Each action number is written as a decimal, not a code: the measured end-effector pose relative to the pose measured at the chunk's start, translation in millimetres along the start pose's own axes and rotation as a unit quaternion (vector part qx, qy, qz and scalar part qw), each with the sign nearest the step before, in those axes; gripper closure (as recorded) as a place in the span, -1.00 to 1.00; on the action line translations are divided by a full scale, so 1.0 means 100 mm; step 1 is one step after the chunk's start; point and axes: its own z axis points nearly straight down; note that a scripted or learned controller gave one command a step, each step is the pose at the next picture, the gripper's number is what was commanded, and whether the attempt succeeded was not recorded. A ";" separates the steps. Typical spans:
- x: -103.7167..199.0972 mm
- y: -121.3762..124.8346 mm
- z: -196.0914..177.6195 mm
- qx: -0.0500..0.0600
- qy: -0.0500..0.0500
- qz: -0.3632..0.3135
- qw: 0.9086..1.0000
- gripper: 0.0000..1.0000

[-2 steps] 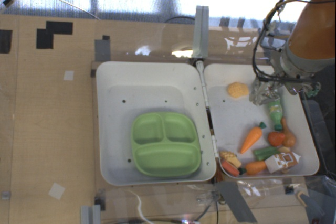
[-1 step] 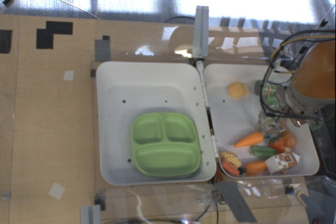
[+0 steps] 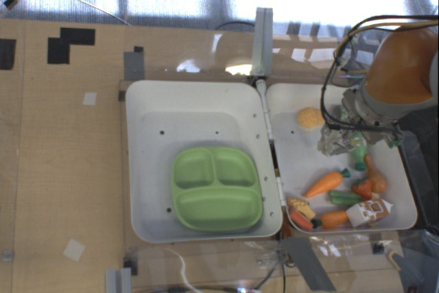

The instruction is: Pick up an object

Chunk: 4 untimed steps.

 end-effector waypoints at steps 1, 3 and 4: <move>0.03 -0.02 0.01 0.000 0.002 0.002 1.000 -1.00; 0.66 -0.02 0.21 0.001 0.002 0.062 0.998 -1.00; 0.77 0.37 0.33 0.004 -0.002 0.131 0.991 -1.00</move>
